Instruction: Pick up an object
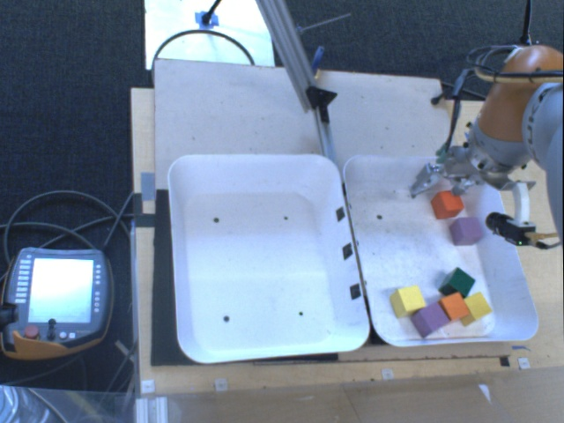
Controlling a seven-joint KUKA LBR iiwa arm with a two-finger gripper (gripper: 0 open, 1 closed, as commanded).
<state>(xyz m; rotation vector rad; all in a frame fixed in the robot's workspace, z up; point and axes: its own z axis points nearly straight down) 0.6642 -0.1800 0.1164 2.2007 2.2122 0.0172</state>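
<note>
My gripper [441, 181] hangs over the back of the right bin [388, 236], its fingers spread open with nothing between them. Just in front of it, slightly to the right, a red-orange cube [447, 204] lies on the bin floor, apart from the fingertips. A purple cube [466, 230] sits a little nearer the front. At the bin's front right corner is a cluster: a green cube [457, 282], a yellow cube [407, 300], a purple cube [430, 318], an orange cube [454, 306] and a second yellow cube [477, 307].
The left bin [256, 254] stands beside the right one, sharing a raised rim with black tabs [346, 250]. A slanted metal pole [286, 38] crosses the back of the bench. A teach pendant [53, 302] lies off the bench at left.
</note>
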